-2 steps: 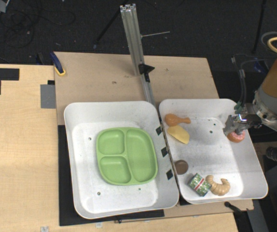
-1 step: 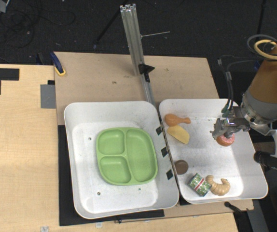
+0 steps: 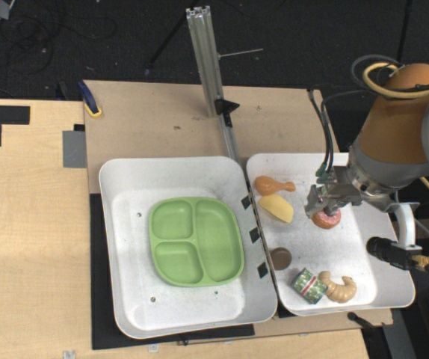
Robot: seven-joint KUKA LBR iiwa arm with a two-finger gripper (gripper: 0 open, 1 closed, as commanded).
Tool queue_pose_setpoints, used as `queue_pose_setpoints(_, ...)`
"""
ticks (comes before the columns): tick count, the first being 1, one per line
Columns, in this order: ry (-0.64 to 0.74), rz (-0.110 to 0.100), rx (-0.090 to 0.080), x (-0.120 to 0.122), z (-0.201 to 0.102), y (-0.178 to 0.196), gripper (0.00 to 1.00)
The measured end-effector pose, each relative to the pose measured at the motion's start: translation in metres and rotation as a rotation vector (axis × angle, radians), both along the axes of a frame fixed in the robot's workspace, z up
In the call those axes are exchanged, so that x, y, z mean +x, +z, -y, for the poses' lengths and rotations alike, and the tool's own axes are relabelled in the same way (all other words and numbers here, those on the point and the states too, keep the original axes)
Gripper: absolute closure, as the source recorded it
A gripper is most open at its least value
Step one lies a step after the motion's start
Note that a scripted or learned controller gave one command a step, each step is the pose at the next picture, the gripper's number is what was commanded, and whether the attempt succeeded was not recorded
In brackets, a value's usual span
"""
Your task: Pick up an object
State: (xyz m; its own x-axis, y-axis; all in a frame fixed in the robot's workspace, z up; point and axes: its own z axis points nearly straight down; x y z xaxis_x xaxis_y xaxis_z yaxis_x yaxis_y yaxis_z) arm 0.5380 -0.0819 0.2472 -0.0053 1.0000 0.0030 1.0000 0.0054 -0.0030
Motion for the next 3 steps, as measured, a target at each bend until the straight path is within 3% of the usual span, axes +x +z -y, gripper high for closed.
queue_pose_setpoints(2, -0.001, -0.003, -0.001, -0.025, -0.111, -0.026, 1.00)
queue_pose_setpoints(3, 0.001, 0.000, -0.001, -0.032, -0.169, -0.019, 1.00)
